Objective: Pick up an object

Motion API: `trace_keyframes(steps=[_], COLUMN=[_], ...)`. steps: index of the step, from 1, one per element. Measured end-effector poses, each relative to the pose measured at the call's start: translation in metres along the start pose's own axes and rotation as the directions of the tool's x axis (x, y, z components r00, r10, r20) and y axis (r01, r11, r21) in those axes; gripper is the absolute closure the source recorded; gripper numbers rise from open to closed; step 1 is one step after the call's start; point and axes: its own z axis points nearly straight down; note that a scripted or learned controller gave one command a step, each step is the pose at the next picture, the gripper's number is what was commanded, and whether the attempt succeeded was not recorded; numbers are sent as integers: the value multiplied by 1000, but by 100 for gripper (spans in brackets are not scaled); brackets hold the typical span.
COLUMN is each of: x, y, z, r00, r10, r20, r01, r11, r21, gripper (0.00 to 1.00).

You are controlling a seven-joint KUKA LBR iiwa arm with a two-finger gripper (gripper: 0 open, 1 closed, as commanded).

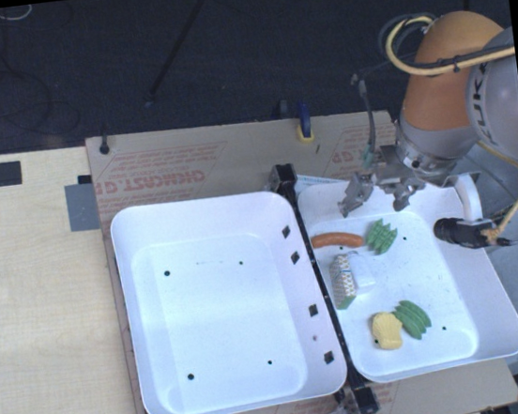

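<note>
Your gripper (pixel 378 197), fingers spread wide and empty, hung over the right bin's (pixel 486 313) far edge; the carrot (pixel 336 238) lay just nearer and leftward, long axis left-right.

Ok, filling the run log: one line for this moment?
gripper open, above right bin far edge | holding nothing | carrot, green toy just below

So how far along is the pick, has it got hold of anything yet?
Nothing looks picked yet. The gripper hangs open over the back of the right bin, with nothing between its fingers. The orange sausage-shaped piece, the two green pieces, the yellow piece and the pale corn-like piece all lie in that bin. Descending, closing on one and lifting remain.
</note>
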Motion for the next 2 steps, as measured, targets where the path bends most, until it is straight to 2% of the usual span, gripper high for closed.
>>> trace_keyframes(steps=[1,2], x=[-17,-9], y=[-124,-157], z=[30,101], r00=[1000,1000], r10=[6,2], r20=[-1,-3], r01=[-6,-2], r11=[1000,1000], r21=[11,9], gripper=[0,0])
